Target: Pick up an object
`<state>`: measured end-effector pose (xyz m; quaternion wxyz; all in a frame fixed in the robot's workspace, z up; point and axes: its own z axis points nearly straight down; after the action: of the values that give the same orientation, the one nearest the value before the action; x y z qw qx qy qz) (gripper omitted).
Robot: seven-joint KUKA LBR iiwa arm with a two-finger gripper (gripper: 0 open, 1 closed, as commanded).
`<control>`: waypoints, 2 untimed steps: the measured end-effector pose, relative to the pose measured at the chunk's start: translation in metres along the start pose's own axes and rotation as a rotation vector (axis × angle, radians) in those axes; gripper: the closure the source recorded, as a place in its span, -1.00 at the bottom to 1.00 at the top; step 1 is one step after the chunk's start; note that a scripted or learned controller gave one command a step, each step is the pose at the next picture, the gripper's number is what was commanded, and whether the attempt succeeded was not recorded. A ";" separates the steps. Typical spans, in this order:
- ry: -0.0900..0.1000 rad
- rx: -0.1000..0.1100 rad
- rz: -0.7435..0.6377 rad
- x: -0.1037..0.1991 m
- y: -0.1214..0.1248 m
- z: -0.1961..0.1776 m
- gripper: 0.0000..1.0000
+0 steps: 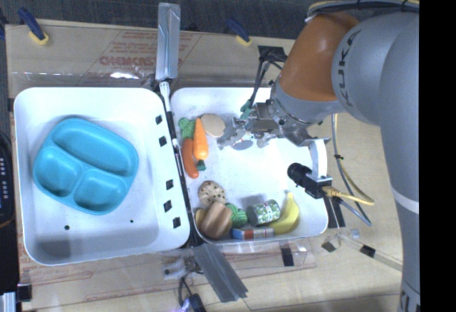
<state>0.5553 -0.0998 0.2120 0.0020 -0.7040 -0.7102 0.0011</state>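
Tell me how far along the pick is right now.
Nothing looks picked yet. The metal two-finger gripper hangs over the right white bin, beside the orange toy carrot, with nothing visibly between its fingers. Closing on an item and lifting it remain. The yellow banana lies untouched.

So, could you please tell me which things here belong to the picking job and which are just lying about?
In the job:
gripper
carrots
banana
cookie
green can

Lying about:
blue divided plate
blue clamps

Divided tray (85, 164) in left bin (28, 232); banana (288, 214) in right bin (271, 168).
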 end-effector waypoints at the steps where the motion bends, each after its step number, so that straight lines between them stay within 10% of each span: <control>1: -0.001 -0.008 -0.022 -0.025 -0.046 0.118 -1.00; 2: -0.003 -0.013 -0.104 -0.079 -0.048 0.116 -1.00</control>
<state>0.5076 -0.1793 0.0962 -0.0037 -0.6662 -0.7457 -0.0023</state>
